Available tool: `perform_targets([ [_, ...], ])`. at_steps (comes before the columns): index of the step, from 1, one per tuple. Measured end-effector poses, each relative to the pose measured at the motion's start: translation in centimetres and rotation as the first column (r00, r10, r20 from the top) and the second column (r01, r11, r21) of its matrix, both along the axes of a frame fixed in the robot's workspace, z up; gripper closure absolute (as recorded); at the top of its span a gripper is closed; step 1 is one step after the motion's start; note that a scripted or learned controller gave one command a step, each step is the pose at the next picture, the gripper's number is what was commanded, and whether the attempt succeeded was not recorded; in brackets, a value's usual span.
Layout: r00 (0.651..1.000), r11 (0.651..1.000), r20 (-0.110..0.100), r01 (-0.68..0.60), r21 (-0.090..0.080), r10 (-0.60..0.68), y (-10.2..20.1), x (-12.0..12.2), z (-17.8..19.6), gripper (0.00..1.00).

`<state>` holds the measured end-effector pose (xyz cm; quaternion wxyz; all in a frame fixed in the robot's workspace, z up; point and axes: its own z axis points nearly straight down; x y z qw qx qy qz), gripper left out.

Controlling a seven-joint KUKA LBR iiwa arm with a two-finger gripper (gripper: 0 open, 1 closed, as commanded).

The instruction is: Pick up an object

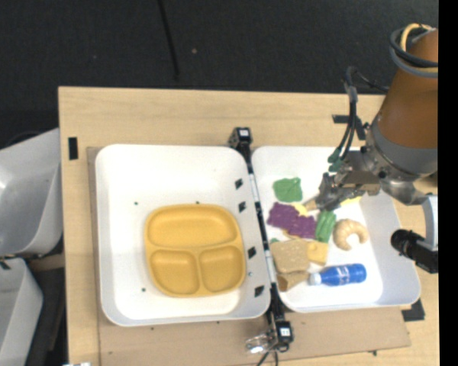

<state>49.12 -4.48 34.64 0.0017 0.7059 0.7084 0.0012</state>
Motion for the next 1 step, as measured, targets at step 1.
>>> perform_targets([
  [1,1.000,1.000,0.000,-0.005,0.001,0.005,7.10,2.09,3.74,1.00],
])
